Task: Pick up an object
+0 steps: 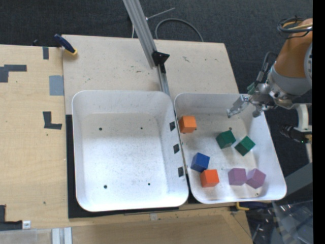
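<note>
The right bin (264, 136) holds several small cubes. An orange cube (188, 124) lies near its left wall, and two green cubes (226, 139) (245, 145) sit close together in the middle. A blue cube (200, 161) and a second orange cube (209, 177) rest at the front left, while two purple cubes (236, 176) (256, 178) touch at the front right. My gripper (245, 110) hovers over the bin's back right part, above and behind the green cubes. It is open, with nothing between its fingers (233, 110).
The left bin (81, 136) stands beside the right one, the two sharing a middle divider. A slanted metal rail (144, 29) runs from the top down to the bins' junction. A cable loops behind the bins. A blue-yellow clamp (66, 44) lies at the back left.
</note>
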Tool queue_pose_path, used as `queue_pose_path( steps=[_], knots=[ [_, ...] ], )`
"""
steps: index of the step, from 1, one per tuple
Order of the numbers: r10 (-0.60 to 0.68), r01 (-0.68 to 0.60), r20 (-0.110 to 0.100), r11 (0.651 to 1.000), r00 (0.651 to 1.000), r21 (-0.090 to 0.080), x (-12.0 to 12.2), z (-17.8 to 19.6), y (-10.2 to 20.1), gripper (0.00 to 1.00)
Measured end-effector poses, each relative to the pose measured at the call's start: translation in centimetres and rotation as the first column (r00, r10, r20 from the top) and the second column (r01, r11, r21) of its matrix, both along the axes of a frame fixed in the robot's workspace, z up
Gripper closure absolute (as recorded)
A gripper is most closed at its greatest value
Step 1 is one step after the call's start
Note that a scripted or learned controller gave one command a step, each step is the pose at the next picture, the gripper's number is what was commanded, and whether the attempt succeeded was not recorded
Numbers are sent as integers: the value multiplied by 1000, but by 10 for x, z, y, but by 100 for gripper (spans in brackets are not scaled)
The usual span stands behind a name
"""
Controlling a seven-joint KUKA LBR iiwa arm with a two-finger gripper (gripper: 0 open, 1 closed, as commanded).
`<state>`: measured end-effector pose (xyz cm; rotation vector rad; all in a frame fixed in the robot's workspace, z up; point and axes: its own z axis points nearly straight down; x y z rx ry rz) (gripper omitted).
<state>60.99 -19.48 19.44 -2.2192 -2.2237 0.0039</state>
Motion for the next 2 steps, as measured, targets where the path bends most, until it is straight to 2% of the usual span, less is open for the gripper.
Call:
queue_pose_path(
  steps=[1, 2],
  knots=[
    [-1, 1, -3, 1000, 1000, 3, -60, -69, 24, 0],
    [2, -2, -4, 1000, 1000, 5, -92, -105, 81, 0]
  ],
)
